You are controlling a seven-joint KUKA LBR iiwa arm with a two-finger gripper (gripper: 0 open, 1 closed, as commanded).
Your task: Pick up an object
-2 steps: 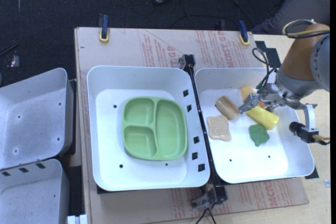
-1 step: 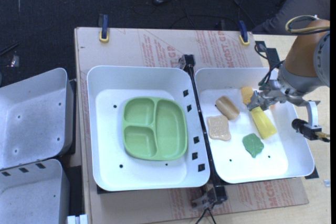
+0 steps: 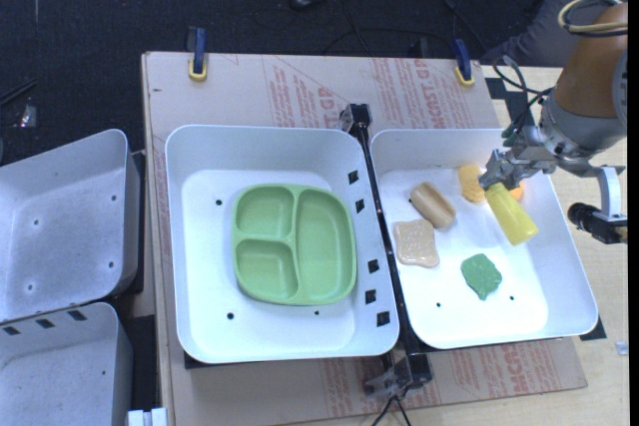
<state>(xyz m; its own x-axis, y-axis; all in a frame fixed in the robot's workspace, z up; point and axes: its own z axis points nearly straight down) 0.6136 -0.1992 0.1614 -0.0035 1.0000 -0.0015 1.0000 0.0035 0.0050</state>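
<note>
Desk [image 3: 300, 80] — a flat board with red printing, fastened at its far edge by two blue-and-yellow clamps [image 3: 198, 53], carrying two shallow white bins side by side.

Left bin [image 3: 190, 214]: one light green divided plate [image 3: 295, 244] with three compartments, lying flat near the bin's middle.

Right bin [image 3: 559, 299]: five items.
- Tan bread-roll shape [image 3: 433, 204], lying at a slant in the far left part of the bin.
- Pale toast-like slice [image 3: 416, 243], flat, just in front of the roll and close to touching it.
- Green leafy piece [image 3: 481, 274], flat, nearer the front, apart from the others.
- Yellow bottle-like object [image 3: 511, 214], lying on its side at a slant, its upper end under the hand.
- Orange-yellow piece [image 3: 470, 182], at the far side, just beside the hand and the yellow object's upper end.

Arm [image 3: 589, 90]: grey with an orange band, entering from the right over the right bin's far right corner.

Hand [image 3: 502, 177]: low over the far part of the right bin, at the upper end of the yellow bottle-like object, with the orange-yellow piece right beside it. Whether the fingers are apart or together cannot be told, nor whether anything sits between them.

Further white bins [image 3: 60, 214] stand off the desk at the left.
</note>
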